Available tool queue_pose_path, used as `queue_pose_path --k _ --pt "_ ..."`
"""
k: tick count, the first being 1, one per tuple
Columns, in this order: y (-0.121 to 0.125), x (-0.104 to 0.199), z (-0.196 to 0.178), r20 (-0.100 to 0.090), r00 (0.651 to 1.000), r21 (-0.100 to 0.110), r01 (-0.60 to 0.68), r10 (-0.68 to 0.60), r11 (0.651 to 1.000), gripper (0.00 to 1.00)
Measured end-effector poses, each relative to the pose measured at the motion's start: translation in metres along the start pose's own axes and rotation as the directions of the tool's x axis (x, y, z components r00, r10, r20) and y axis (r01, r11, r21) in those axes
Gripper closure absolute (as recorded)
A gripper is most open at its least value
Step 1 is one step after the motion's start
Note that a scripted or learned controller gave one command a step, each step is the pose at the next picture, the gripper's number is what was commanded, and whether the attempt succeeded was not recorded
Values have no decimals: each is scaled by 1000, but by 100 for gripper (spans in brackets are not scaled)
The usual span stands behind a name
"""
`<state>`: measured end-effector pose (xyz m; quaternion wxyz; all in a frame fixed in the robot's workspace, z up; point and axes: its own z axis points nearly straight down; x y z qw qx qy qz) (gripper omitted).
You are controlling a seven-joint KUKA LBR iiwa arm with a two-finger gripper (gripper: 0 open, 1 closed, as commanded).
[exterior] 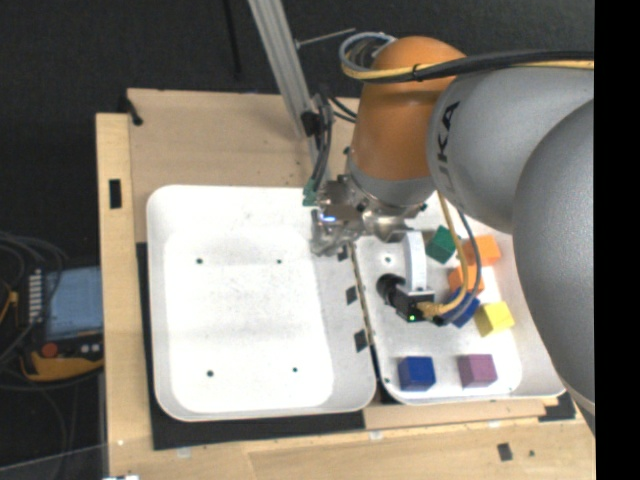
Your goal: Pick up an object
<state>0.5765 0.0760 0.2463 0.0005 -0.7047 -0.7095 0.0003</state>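
Big grey arm link (520,178) sits closest to the lens, filling the right side, with the orange band (400,108) just above the wrist. Below it the gripper (328,230) hangs over the divide between the two bins, at the far-left corner of the right bin (395,393); finger state not readable from this angle, nothing visibly between them. All candidate objects lie to the right and nearer than the gripper, in the right bin: green block (440,245) closest, just right of the wrist; orange block (482,251) beside it; yellow block (494,318) and a blue piece (462,310) mid-bin, partly under cabling; blue cube (417,372) and purple cube (478,370) along the near edge, well apart from the gripper. Left bin (240,298) bare white. Judgement: next move needs a shift right and toward the near side; the cubes show no long axis, so approach angle matters little.
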Motion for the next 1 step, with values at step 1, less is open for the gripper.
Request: queue_pose_path --k 1 --pt "0 -2 0 -1 1000 -1 -5 5 1000 0"
